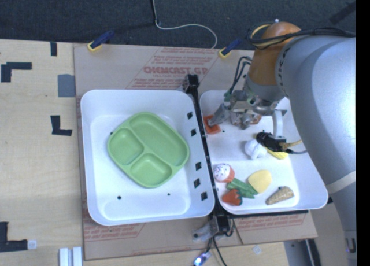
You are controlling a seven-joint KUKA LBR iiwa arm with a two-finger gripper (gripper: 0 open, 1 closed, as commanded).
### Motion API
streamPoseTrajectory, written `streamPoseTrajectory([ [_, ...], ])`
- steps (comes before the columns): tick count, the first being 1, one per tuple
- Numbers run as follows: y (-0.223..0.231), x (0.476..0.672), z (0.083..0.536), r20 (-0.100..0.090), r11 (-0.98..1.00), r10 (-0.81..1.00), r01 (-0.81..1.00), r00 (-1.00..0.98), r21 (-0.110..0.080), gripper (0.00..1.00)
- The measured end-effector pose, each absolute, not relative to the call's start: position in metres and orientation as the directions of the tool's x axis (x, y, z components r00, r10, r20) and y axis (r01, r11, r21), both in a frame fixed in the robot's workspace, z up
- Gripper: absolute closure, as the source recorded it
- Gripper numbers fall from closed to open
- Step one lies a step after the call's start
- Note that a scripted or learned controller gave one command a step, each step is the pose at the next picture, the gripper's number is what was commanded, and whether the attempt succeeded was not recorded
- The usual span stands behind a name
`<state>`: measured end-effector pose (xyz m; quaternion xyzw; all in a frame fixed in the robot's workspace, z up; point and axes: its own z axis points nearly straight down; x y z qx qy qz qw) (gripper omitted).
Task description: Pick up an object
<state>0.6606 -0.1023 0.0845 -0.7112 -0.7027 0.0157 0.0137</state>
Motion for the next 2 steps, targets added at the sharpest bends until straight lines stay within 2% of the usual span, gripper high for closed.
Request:
streamPoseTrajectory([
  [2, -0.1024, 0.6606, 0.0844, -0.003, -0.012, 1.000, 0.999, 0.012, -0.041, 0.00],
])
